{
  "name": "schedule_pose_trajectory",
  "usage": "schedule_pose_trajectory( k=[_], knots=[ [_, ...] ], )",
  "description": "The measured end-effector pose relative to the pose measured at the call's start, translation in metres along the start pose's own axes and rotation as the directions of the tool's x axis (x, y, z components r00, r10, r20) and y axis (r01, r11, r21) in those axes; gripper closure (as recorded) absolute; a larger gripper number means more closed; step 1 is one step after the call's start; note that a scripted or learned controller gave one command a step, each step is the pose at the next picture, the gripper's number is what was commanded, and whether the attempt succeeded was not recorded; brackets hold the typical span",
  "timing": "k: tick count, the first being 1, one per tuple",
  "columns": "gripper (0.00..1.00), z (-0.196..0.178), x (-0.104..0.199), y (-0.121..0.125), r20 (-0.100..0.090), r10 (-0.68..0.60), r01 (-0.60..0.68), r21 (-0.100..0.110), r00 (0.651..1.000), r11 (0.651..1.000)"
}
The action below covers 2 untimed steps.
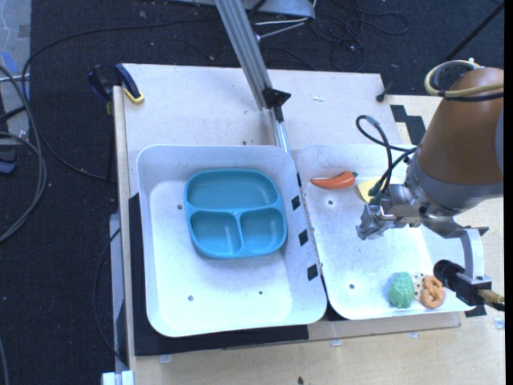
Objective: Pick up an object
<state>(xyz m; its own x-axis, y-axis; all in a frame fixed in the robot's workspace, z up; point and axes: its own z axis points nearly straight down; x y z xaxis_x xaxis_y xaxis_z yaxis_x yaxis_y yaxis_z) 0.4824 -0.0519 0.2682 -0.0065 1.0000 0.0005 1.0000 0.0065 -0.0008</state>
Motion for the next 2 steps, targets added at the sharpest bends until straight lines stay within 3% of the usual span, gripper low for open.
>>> schedule_pose_trajectory(
  k=[2],
  knots=[
    [1.00,0.014,0.110,0.023,0.001,0.002,-0.002,-0.002,1.000,1.000]
  ],
)
